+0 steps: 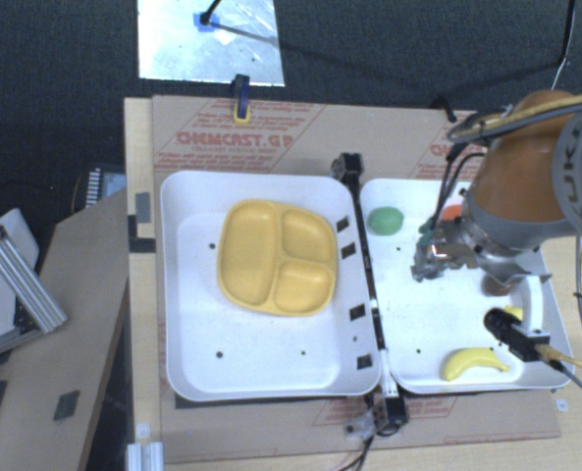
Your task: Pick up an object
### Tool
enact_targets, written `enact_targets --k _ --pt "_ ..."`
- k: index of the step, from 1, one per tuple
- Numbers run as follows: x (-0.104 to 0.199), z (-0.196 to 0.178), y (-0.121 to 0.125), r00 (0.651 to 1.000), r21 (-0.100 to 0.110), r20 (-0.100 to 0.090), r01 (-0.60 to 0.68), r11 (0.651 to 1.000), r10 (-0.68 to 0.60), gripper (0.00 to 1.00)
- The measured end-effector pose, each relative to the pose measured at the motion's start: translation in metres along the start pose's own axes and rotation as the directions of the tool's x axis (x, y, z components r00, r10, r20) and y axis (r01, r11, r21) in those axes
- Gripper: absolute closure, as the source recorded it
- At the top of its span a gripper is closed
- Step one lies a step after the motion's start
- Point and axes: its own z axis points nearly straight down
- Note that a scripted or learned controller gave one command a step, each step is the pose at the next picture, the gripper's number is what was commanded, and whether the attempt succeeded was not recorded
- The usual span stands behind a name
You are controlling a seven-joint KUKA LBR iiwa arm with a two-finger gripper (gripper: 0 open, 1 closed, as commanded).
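You have two white bins side by side on a cardboard sheet; the left bin (192, 361) holds a yellow divided plate (276, 256) lying flat near its middle. In the right bin (408, 356) a green ball (386, 220) sits at the far left corner, and a yellow banana (474, 363) lies near the front edge. An orange object (454, 213) peeks out just behind the wrist, mostly hidden by it. The gripper (430, 260) hangs over the middle of the right bin, between ball and banana and apart from both (you cannot tell from this angle whether it is clenched or released). A black fitting (513, 335) sits just above the banana. The cardboard reads "CHEMCAST GP" (236, 137) in red. A shiny foil sheet (210, 26) lies beyond the bench.
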Motion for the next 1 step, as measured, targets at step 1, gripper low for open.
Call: enact_targets --k 1 --pt "0.0577 0.0081 0.0029 1.000 0.002 0.000 0.001 1.000 -0.001 1.00"
